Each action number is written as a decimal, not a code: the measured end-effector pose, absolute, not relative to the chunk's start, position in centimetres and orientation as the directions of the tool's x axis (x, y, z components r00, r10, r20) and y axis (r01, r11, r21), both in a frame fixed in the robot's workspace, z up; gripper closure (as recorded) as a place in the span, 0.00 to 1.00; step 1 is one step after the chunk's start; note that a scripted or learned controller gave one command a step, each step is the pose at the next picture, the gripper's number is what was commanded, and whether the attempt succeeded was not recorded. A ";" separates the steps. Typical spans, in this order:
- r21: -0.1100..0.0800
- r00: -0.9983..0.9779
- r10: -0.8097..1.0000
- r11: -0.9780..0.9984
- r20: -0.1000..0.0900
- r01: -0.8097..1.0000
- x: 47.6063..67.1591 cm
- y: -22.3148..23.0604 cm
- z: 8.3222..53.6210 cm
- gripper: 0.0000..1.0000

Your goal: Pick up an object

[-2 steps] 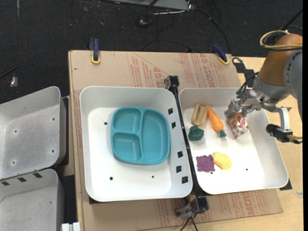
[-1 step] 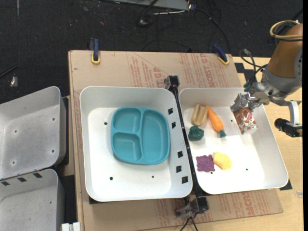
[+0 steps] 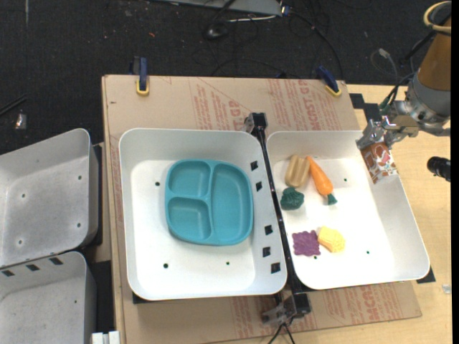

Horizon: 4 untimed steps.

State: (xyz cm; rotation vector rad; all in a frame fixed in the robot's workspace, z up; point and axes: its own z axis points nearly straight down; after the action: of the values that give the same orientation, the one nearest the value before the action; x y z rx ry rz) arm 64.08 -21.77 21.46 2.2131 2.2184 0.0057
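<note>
1. Claw (image 3: 382,131) sits at the far right rim of the right bin (image 3: 401,213), and we see a small reddish packet (image 3: 380,160) hanging just beneath it. We read the claw as pinching the packet's top edge, though the fingertips are small and partly lost against the metal.

2. We judge the task well along: the packet seems lifted off the bin floor, over the rim, so the grasp looks made. What is left, by our reckoning, is to raise it clear and show that the hold is sound. A thin packet held by one edge could slip.

3. Counting the right bin's floor, we find five loose things: one tan roll (image 3: 295,170), one carrot (image 3: 320,178), one dark green lump (image 3: 292,199), one purple piece (image 3: 306,244) and one yellow piece (image 3: 330,240). The roll and carrot lie side by side; the purple and yellow pieces touch.

4. In the left bin (image 3: 143,192) we count one teal tray (image 3: 209,202) with three compartments, nothing in them.

5. We count two bins on the bench, and two clamps (image 3: 143,77) at its far edge.
</note>
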 end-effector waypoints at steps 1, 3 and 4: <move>0.007 -0.003 1.000 0.003 -0.002 1.000 64.0 -21.3 26.0 1.00; 0.000 -0.008 1.000 0.008 0.001 1.000 64.2 -9.9 26.7 1.00; 0.000 -0.007 1.000 0.007 0.001 1.000 64.6 -5.1 26.9 1.00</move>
State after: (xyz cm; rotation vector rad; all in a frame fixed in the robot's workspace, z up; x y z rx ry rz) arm 64.56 -5.13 26.89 2.2142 2.2303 0.0013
